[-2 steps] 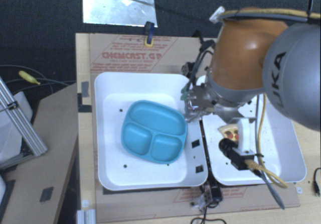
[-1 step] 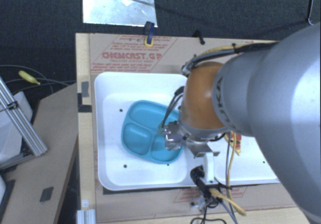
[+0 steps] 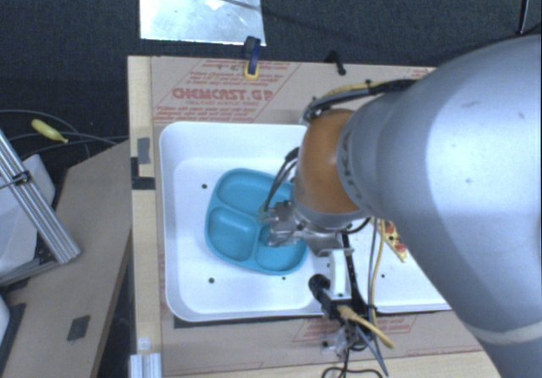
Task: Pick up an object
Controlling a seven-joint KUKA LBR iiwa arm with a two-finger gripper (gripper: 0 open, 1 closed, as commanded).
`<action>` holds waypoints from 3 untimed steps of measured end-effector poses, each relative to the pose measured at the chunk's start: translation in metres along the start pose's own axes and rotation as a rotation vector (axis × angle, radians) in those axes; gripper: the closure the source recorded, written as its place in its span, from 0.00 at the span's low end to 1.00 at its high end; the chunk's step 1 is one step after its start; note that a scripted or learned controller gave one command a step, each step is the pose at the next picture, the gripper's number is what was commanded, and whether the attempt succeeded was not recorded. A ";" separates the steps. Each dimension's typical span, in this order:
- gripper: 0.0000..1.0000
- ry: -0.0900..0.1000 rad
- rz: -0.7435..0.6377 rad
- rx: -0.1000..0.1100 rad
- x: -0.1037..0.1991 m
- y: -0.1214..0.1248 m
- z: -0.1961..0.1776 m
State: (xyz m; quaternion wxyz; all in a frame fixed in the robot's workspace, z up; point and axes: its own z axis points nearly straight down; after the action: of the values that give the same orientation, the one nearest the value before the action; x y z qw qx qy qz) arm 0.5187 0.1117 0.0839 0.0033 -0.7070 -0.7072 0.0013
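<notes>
**Count on the bench**

Two white bins: the left bin (image 3: 182,224) in full sight, the right bin (image 3: 415,283) mostly covered by the arm. One blue tray (image 3: 233,224) with several compartments lies in the left bin. One arm (image 3: 440,181). One cardboard sheet (image 3: 220,92) under the bins.

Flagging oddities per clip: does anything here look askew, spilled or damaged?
Nothing stands out. A blue divided tray lies flat in the left bin, unbroken and unspilled, with the gripper over its right side.

Divided tray (image 3: 241,228) in left bin (image 3: 182,198) — gripper (image 3: 279,228) over it.
</notes>
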 end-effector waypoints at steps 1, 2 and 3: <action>1.00 -0.001 -0.004 -0.023 -0.003 0.074 -0.108; 1.00 -0.004 0.001 -0.012 -0.035 0.123 -0.102; 1.00 -0.002 -0.003 -0.007 -0.020 0.078 -0.101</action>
State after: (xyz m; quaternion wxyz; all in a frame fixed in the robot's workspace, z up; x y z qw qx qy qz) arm 0.5975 0.0914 0.1842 0.0003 -0.7061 -0.7081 -0.0004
